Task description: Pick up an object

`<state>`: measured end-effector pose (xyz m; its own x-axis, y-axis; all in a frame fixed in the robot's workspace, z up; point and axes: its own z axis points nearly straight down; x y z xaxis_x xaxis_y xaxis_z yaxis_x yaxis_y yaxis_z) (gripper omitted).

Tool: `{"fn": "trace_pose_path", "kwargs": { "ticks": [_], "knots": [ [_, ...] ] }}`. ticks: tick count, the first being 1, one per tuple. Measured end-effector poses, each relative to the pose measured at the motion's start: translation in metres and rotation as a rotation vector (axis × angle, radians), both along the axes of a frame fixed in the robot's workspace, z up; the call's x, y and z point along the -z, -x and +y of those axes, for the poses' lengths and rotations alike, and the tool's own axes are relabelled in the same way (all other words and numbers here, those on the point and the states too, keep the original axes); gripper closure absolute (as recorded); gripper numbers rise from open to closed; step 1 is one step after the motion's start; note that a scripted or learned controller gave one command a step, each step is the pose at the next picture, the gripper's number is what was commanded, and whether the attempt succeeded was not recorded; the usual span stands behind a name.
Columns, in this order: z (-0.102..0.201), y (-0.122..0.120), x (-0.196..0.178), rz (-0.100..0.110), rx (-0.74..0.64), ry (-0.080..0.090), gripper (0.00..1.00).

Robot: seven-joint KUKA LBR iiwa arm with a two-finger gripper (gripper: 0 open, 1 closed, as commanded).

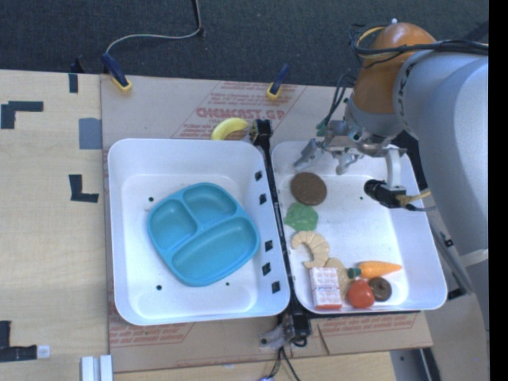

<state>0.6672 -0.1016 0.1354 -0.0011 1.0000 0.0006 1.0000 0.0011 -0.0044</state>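
Above the right bin's (413,236) far end, the arm hung with its gripper (325,157) spread open over the round brown cookie (308,189).

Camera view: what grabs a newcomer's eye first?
The bright blue three-compartment plastic plate, alone in the left white bin. Next the grey arm's two-finger gripper at the far end of the right white bin, just beyond the round brown cookie, with small toy foods clustered along that bin's near side.
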Motion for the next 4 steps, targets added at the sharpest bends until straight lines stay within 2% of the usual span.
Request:
{"fn": "trace_pose_path", "kwargs": {
  "ticks": [1,2,4],
  "knots": [
    [0.000,0.012,0.050,-0.006,-0.001,0.002,0.00],
    [-0.003,0.006,0.050,-0.006,-0.001,0.001,0.00],
    [0.007,0.017,0.050,-0.006,0.000,0.003,0.00]
  ]
}}
